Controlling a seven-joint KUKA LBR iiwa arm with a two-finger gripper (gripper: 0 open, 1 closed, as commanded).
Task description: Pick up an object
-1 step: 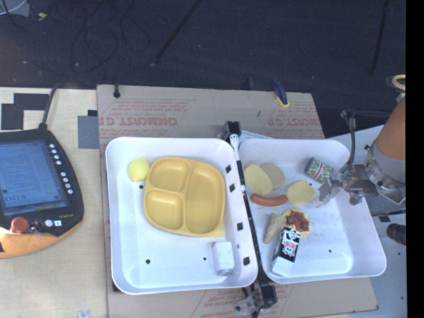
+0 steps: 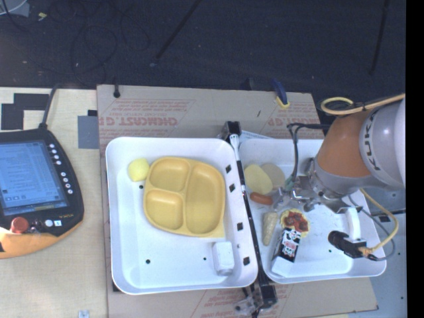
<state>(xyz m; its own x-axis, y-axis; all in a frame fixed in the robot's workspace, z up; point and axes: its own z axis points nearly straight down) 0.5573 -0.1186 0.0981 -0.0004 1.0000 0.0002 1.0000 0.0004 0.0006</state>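
My gripper (image 2: 295,197) hangs low over the middle of the right bin (image 2: 318,269), with the grey and orange arm coming in from the right. Just below it lies a pizza slice (image 2: 295,220) with red topping. A small black-and-white carton (image 2: 287,247) lies under the pizza slice, and a pale corn cob (image 2: 269,226) lies to their left. A red sausage (image 2: 261,198) sits left of the gripper, beneath a pale yellow round piece (image 2: 260,177). I see nothing held in the gripper.
The left bin (image 2: 126,257) holds a yellow divided plate (image 2: 185,195), a small yellow ball (image 2: 138,169) at its upper left and a white block (image 2: 223,256) near the lower right. A tablet pendant (image 2: 33,184) lies left of the bins.
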